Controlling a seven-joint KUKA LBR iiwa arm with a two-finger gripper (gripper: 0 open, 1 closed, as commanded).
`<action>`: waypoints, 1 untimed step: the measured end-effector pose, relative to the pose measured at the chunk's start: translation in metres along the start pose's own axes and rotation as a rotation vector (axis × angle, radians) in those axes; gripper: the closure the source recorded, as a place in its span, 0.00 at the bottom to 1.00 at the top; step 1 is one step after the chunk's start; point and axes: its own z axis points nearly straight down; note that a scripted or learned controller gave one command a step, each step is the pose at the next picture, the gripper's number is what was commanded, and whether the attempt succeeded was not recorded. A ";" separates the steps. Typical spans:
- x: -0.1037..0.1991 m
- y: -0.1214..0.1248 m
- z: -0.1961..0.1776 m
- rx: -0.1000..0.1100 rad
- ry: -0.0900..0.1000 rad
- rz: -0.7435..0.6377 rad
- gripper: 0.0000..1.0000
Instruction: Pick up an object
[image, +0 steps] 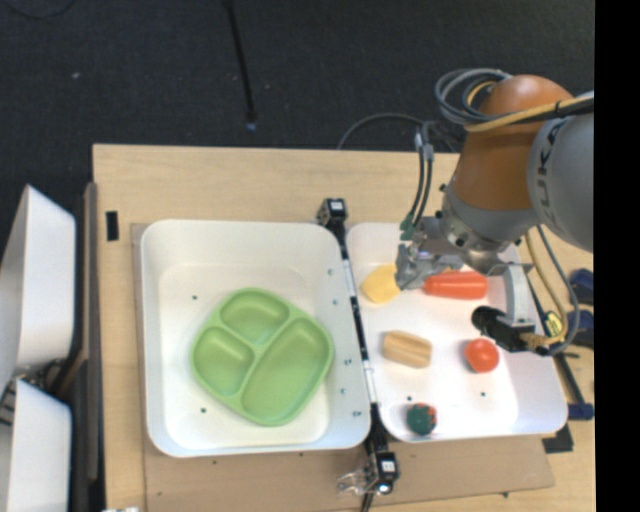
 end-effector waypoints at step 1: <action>0.057 -0.006 -0.008 -0.002 0.003 -0.004 1.00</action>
